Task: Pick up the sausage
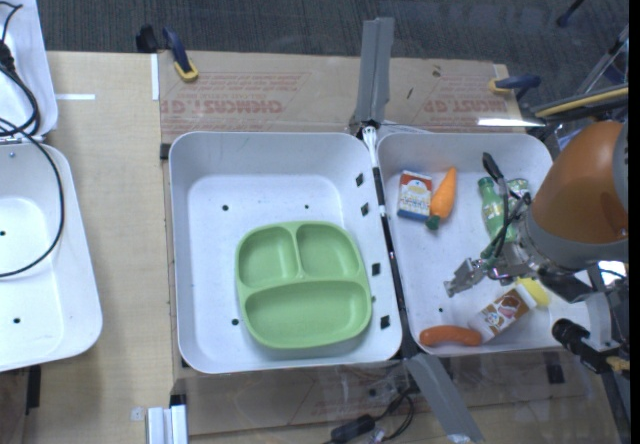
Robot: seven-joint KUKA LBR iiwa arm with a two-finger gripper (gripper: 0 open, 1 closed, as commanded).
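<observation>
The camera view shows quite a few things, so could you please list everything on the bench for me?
sausage: one, orange-red, near edge of the right bin
carrot: one, orange with a green end, far part of the right bin
small carton: one, white with red and blue print, touching the carrot's left side
green bottle: one, right bin, right of the carrot
snack packet: one, brown and white, right of the sausage
yellow item: one, beside the packet, too small to name
divided plate: one, light green, left bin
bins: two, white, side by side
clamps: two, blue and yellow, on the cardboard's far edge
hand: one, metal, above the right bin, above-right of the sausage, holding nothing
</observation>
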